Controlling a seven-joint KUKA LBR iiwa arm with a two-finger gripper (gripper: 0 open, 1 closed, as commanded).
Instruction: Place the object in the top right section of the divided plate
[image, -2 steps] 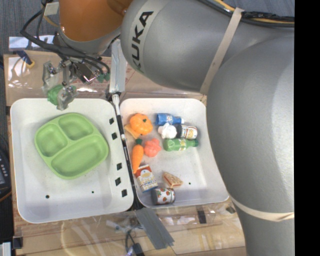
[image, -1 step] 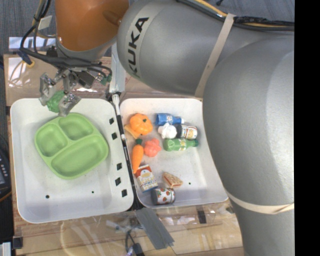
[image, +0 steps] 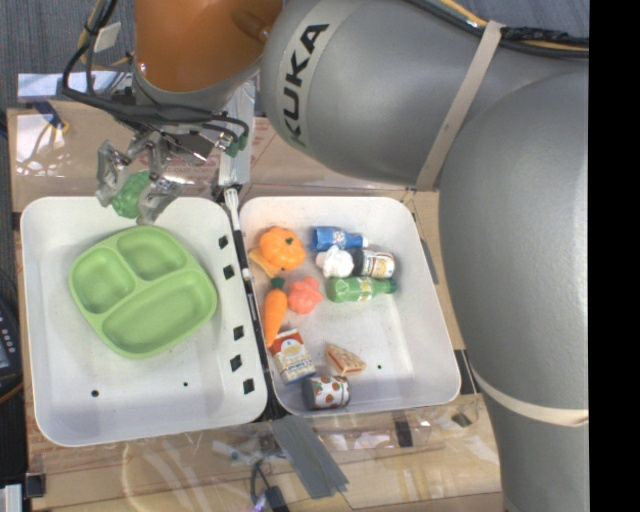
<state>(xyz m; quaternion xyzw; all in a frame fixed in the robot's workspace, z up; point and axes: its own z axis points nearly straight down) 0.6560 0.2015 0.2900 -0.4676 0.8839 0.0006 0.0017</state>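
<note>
A green divided plate (image: 143, 291) lies in the left bin, with two small sections at its far side and one long section at its near side. My gripper (image: 128, 193) hangs just above the plate's far edge, near the back left of that bin. Between its fingers sits a small green object (image: 129, 196), and the gripper is shut on it. The object's shape is hard to make out.
The right bin (image: 420, 300) holds an orange pumpkin (image: 281, 249), a carrot (image: 275, 314), a pink fruit (image: 305, 295), a blue packet (image: 335, 239), a green bottle (image: 360, 289), a dark jar (image: 372, 265), a small carton (image: 291, 356), a can (image: 327, 392) and a sandwich wedge (image: 345, 359).
</note>
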